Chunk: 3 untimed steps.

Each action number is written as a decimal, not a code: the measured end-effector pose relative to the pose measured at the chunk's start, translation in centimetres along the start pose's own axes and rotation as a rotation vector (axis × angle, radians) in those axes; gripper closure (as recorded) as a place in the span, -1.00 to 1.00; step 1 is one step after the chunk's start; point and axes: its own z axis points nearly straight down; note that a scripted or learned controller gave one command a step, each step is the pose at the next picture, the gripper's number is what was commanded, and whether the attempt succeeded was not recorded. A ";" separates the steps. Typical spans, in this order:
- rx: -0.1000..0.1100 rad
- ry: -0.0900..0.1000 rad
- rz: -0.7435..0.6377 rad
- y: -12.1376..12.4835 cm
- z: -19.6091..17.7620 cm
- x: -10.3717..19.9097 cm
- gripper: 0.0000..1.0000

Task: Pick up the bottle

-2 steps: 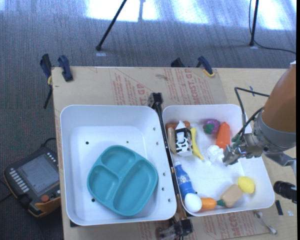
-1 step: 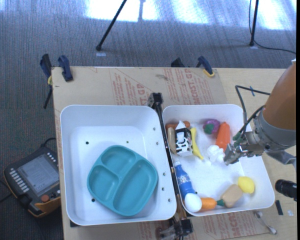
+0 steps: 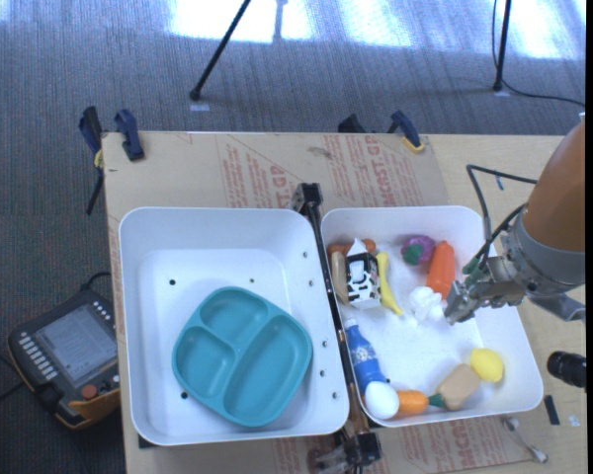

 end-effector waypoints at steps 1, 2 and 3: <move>0.007 0.001 -0.001 0.1 -0.7 0.0 1.00; -0.015 -0.004 0.044 -0.2 -7.1 0.7 1.00; -0.009 -0.005 0.042 0.0 -7.8 0.7 1.00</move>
